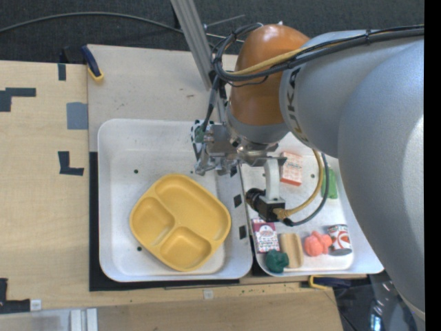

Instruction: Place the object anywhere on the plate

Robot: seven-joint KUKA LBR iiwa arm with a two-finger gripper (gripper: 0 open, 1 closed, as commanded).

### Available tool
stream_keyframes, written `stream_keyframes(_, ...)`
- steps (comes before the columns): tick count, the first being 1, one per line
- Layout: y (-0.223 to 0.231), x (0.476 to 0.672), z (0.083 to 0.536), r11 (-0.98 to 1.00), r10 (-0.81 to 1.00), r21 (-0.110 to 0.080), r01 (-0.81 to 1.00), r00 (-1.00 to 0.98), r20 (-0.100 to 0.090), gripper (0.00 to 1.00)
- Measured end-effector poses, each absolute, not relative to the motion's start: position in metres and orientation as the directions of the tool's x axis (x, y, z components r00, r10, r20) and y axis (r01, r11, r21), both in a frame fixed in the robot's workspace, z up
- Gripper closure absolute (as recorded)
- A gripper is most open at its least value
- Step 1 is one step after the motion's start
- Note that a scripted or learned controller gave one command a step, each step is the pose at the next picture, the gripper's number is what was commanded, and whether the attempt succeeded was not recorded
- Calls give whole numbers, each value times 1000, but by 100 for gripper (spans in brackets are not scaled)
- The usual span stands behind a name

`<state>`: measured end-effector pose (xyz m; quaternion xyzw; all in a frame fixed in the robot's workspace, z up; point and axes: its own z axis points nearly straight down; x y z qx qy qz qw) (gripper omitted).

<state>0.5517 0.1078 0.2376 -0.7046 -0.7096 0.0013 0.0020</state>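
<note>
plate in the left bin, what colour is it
Yellow; the plate shows plainly in the camera view.

You're looking down on a pale plywood counter (138, 95) marked with grey and dark tape patches (77, 114). Beyond its far edge lies dark carpeted floor (83, 5), crossed by a thin black cable (103, 16). A slanted aluminium rail (191, 26) rises there.

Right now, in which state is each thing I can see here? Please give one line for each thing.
yellow plate: flat in the left bin, nothing on it.
gripper: above the left bin's far right corner, beyond the plate.
red box: lying in the right bin.
green object: resting at the right bin's near edge.
orange object: resting in the right bin.
can: on its side.
</note>
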Motion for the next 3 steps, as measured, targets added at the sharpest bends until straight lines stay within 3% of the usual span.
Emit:
stream_keyframes(2, 129, 566, 234, 3, 1000, -2, 1000, -3, -2, 100)
stream_keyframes(3, 128, 566, 234, 3, 1000, -2, 1000, -3, -2, 0)
